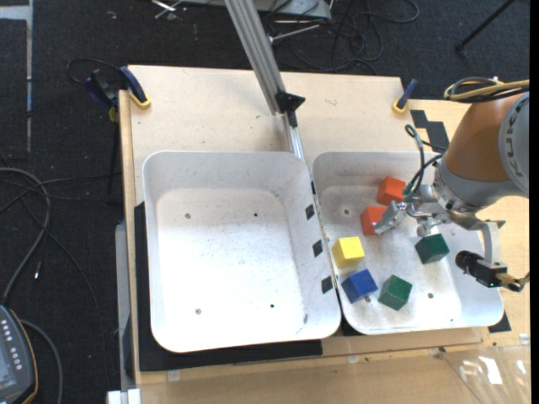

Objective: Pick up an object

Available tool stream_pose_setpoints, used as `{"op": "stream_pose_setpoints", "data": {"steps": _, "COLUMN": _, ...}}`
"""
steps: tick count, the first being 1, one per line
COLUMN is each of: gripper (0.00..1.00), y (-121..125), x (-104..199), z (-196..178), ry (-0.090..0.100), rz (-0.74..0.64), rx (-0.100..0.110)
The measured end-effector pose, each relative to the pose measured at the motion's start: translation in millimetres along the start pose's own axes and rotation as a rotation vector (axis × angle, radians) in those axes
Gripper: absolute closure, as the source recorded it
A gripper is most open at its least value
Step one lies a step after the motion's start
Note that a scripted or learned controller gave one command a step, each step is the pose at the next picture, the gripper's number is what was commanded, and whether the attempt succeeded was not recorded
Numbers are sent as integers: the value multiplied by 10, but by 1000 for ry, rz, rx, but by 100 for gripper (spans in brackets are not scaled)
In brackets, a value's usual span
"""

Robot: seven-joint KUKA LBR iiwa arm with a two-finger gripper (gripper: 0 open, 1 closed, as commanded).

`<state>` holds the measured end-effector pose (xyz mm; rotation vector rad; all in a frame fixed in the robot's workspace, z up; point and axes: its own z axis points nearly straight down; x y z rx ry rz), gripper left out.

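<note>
Camera view looks down on two white bins; the left bin (168,225) fills the centre-left of the frame and the right bin (472,314) sits at centre-right. In the right bin lie six blocks: an orange block (390,189) toward the upper middle, a second orange block (371,220) just below and left of it, a yellow block (349,249), a blue block (360,284), a green block (395,292) at the lower middle and a dark green block (432,248) to the right. All are near-cubes, so none shows a clear long axis; most sit turned at a slant to the bin walls. The gripper (402,213) reaches in from the right, low over the two orange blocks; whether it is spread or closed I cannot tell.
</note>
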<state>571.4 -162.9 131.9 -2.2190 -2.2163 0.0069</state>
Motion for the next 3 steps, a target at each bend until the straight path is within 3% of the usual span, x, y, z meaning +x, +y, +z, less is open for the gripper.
{"op": "stream_pose_setpoints", "data": {"steps": 1, "gripper": 100, "y": 20, "x": 1, "z": -152, "ry": -2, "rz": -1, "rx": -9}}
{"op": "stream_pose_setpoints", "data": {"steps": 2, "gripper": 0, "y": 19, "x": 2, "z": -149, "ry": -1, "rz": 0, "rx": -8}}
{"op": "stream_pose_setpoints", "data": {"steps": 3, "gripper": 0, "y": 770, "x": 208, "z": 392, "ry": 0, "rz": -4, "rx": 6}}
